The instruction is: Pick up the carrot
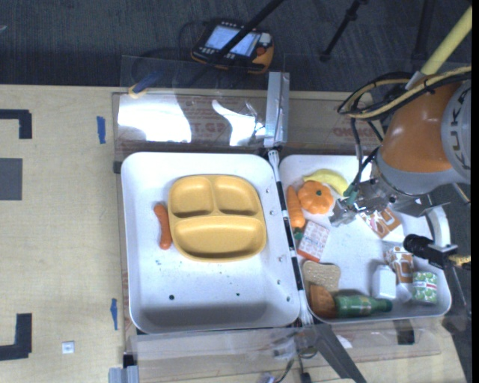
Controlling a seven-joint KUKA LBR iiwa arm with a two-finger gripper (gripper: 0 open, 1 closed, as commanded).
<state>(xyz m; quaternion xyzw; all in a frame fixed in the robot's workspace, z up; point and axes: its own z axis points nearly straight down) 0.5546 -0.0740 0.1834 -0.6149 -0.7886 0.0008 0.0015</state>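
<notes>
1. Green bottle (359,304) lies at the right bin's (441,303) near wall
2. Left bin (142,284) holds a yellow divided plate (217,217), with an orange-red stick (162,226) just beside its left edge
3. Carrot (296,208) lies in the right bin along its left wall, long axis running near to far; tip end unclear
4. Pumpkin (316,198) lies just right of the carrot
5. Gripper (349,209) hangs near the pumpkin, apart from the carrot; its grip cannot be told

Robotics lab — taped bench (60,224), twin white bins (142,224), handheld controller (230,43) at top, tripod legs (352,22).

Yellow tray (217,217), pumpkin (315,198), bottle (361,304)
</notes>
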